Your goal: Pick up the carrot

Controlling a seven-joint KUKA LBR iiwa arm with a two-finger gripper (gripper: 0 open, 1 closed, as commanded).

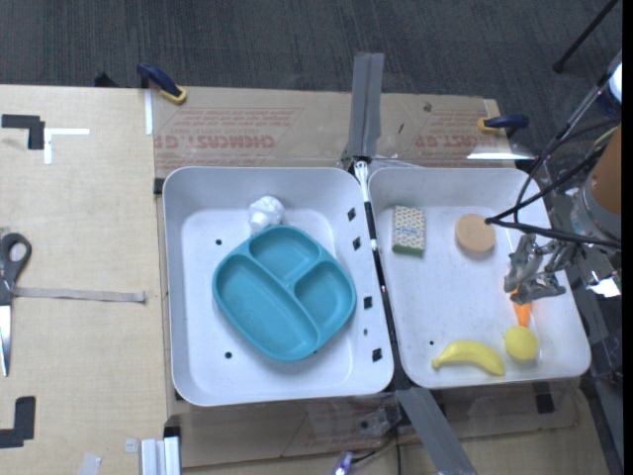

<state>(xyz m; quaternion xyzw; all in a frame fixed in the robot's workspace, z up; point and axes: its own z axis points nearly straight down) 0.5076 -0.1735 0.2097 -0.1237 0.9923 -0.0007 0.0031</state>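
Camera view shows the carrot in the right bin, at about 4 o'clock, just above the lemon. Directly over it sits the claw; whether it is open or gripping cannot be told. Carrot looks light, stiff and smooth, best pinched across its middle.

Pale wooden bench, dark grey carpeted floor beyond, brown cardboard sheet clamped at the back edge

The gripper covers most of the carrot; the scissors run off the left edge.
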